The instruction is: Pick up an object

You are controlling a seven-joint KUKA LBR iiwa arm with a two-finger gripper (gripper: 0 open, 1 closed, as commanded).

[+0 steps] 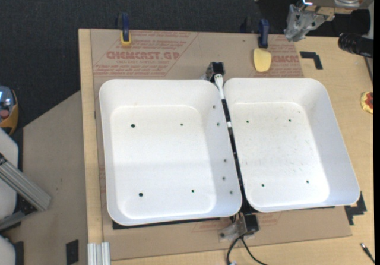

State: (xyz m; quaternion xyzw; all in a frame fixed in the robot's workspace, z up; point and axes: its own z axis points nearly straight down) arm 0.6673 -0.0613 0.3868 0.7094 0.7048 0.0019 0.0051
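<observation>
White bins (279, 88), yellow object (262, 59) below-left of jaws (295, 31)

Two blue clamps (124, 22) along brown board (154, 56)

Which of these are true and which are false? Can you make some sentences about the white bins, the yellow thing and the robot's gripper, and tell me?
1. Two white bins sit side by side: the left bin and the right bin. True.
2. The yellow object lies inside the right bin. False: it lies on the board behind that bin, outside both.
3. The gripper is up near the far right corner of the board. True.
4. The gripper is touching the yellow object. False: it sits apart from it, off to the right.
5. Two blue clamps, a left clamp and a right clamp, stand at the board's far edge. True.
</observation>
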